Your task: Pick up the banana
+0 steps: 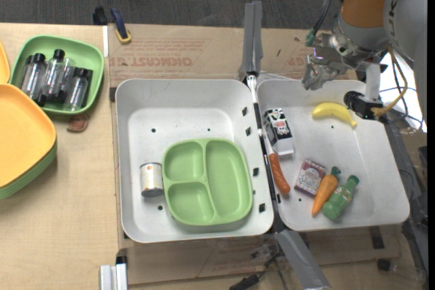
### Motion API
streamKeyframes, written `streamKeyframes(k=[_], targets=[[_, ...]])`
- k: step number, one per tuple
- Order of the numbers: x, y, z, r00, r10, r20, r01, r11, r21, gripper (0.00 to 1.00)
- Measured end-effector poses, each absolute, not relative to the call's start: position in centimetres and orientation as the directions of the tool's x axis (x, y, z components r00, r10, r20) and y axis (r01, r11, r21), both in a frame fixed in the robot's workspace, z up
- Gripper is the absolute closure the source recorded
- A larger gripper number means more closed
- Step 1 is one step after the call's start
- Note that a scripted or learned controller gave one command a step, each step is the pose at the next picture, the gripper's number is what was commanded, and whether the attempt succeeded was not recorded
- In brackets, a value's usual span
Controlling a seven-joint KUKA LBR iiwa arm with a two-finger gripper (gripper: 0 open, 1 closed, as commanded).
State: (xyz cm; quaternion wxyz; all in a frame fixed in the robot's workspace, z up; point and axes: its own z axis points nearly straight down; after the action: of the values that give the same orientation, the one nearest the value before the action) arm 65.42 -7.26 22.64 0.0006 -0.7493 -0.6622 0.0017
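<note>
Bench sits on dark carpet, cardboard sheet under two white bins side by side. Left bin [129, 146] holds a green divided tray [204, 181] and a small metal can [151, 179] just beside the tray's left edge. Right bin [380, 207] holds the banana [334, 112], a small milk carton [279, 132] against the divider, a hot dog [279, 174], a pink packet [310, 177], a carrot [324, 193] and a green bottle [340, 197].

Arm [380, 3] reaches in from the right. Gripper [318, 75] hangs over the right bin's far-left corner, just above the rim. Nothing between the fingers; they look slightly spread, though it's hard to read at this angle.

Progress: not started in any useful sense. Banana lies flat in the far half of the right bin, near the far wall, untouched. Gripper is near it, offset toward the far-left, and looks higher. Left to do: shift over the banana, descend, close, lift.

Clearance: banana has open bin floor on all sides; carton is near on its left but apart, the carrot/bottle cluster well apart toward the near side. Far wall is the tight side, and a black fitting [359, 104] sits just beside the banana's right end at the rim. Safest approach looks like straight down, fingers across the short axis.
</note>
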Motion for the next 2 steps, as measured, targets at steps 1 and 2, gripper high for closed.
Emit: streamKeyframes(k=[1,2], targets=[[60.6,3.4,21.8,0.226,0.974,-0.002,0.974,-0.226,-0.004,1.00],[63.1,-6.7,29.3,-0.171,0.985,-0.003,0.985,0.171,0.000,1.00]])
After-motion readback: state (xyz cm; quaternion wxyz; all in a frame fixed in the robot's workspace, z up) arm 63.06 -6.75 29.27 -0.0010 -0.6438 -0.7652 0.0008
